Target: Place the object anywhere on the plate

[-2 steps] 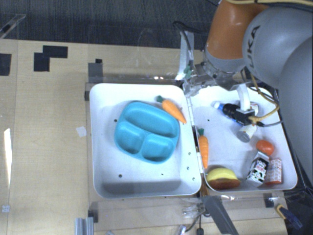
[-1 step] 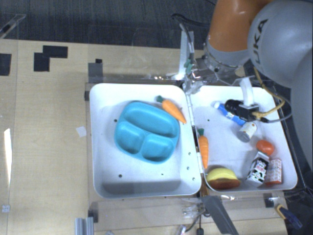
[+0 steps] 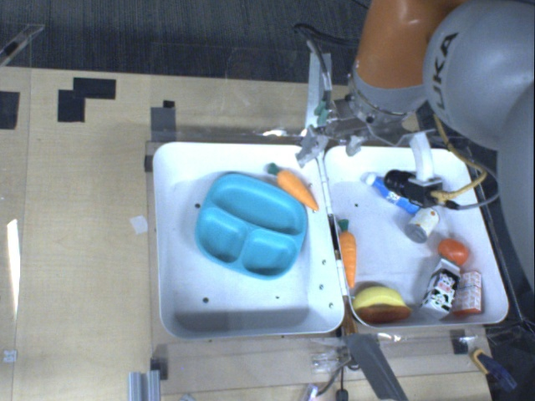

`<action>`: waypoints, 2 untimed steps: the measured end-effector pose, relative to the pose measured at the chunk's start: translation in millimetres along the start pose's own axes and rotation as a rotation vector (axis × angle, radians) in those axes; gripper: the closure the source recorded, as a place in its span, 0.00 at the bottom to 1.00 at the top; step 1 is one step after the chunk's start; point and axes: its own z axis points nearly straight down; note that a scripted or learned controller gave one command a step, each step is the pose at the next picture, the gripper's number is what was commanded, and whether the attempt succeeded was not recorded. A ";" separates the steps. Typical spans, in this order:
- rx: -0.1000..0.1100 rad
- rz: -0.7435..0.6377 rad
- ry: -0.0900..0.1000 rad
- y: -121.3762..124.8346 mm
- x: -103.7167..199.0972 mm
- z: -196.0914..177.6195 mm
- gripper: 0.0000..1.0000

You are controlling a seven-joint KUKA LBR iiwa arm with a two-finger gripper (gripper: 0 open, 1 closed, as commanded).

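A blue plate (image 3: pixel 249 225) with three compartments lies in the left bin (image 3: pixel 180 241). An orange carrot (image 3: pixel 297 188) with a green top rests tilted on the plate's upper right rim, close to the divider between the bins. My gripper (image 3: pixel 329 143) hangs above the far end of that divider, just up and right of the carrot. It is open, with nothing between the fingers.
The right bin (image 3: pixel 481 224) holds a second carrot (image 3: pixel 348 257), a yellow and brown food item (image 3: pixel 381 302), a cow-patterned carton (image 3: pixel 440 289), a red box (image 3: pixel 469 293), a red-orange ball (image 3: pixel 453 250), a grey-white cylinder (image 3: pixel 422 222) and a blue-white tube (image 3: pixel 385 187).
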 end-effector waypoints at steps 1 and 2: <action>-0.006 -0.008 -0.002 1.7 0.9 -11.5 1.00; -0.001 -0.623 0.001 21.2 27.6 50.7 1.00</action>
